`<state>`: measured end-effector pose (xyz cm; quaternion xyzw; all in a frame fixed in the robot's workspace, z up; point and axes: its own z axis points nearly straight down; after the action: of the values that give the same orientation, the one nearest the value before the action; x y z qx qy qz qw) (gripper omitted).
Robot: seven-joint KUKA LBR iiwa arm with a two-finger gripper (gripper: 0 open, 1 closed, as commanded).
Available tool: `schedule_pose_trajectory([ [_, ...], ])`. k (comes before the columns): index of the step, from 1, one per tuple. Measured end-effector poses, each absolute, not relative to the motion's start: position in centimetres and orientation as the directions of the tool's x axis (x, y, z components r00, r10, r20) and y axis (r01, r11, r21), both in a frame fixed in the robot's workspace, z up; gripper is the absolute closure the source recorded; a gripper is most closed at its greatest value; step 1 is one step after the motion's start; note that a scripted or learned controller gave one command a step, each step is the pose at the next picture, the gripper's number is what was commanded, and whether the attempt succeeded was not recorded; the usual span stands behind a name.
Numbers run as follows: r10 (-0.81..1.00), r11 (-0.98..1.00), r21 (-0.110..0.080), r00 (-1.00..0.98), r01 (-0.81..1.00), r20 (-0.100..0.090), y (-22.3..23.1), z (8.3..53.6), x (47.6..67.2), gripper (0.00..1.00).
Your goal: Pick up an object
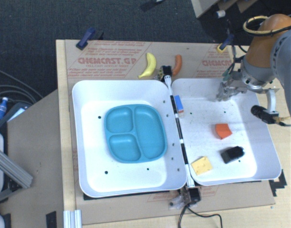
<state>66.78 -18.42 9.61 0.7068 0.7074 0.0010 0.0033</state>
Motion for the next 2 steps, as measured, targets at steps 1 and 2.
schedule_pose_trajectory([
  [1, 1.000, 0.001, 0.005, -0.001, 1.000, -0.003, -18.4, 9.6, 66.8, 0.00],
  [2, 1.000, 0.001, -0.001, -0.001, 1.000, -0.001, -18.5, 8.5, 66.6, 0.00],
])
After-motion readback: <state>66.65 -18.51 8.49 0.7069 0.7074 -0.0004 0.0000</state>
